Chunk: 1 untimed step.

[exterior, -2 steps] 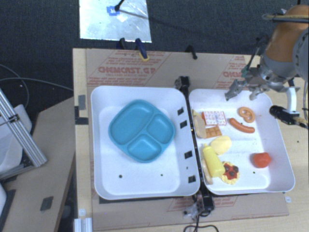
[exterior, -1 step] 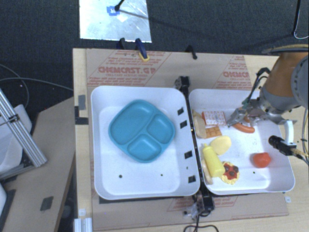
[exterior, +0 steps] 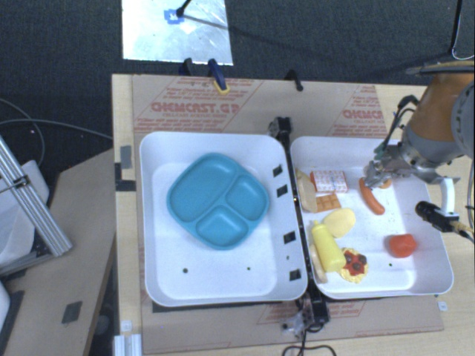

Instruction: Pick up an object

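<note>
Two shallow white plastic bins sit side by side on the tabletop (exterior: 126,221), a layout that keeps a cluttered source apart from a tidy destination. The left bin (exterior: 159,273) carries a blue compartmented plastic plate (exterior: 217,199), lying flat as if ready to receive something. The right bin (exterior: 427,273) gathers the toy food: an orange-red sausage (exterior: 372,196), a pale yellow potato-like lump (exterior: 339,221), a yellow bottle-shaped piece (exterior: 327,248), a small pizza-like disc with red topping (exterior: 355,265), a red tomato-like ball (exterior: 401,245) and a pink-and-white wafer block (exterior: 329,181). The end effector (exterior: 378,173) hangs low at the sausage's upper end, so the sausage seems the likely target. How wide the end effector stands cannot be made out, and nothing is visibly caught in it; the sausage lies on the bin floor.
</note>
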Each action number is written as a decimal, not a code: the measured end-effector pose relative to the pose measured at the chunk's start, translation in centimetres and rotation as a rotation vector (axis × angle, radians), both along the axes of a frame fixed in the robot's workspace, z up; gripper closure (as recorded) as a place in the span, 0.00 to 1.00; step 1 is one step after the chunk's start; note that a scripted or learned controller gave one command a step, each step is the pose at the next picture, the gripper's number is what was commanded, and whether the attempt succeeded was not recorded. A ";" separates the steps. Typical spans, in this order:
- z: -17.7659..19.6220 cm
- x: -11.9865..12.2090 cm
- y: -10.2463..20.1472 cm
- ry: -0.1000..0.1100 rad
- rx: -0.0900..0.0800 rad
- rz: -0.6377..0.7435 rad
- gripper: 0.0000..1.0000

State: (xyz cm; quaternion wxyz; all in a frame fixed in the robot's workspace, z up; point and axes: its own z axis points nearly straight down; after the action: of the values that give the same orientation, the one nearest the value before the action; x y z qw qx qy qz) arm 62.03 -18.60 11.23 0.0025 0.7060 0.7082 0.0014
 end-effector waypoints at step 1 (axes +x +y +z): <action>-2.9 -3.1 -2.2 0.006 0.001 -0.004 1.00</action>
State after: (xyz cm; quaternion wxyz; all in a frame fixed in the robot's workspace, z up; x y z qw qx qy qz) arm 58.96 -20.80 8.36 0.0000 0.7074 0.7068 -0.0007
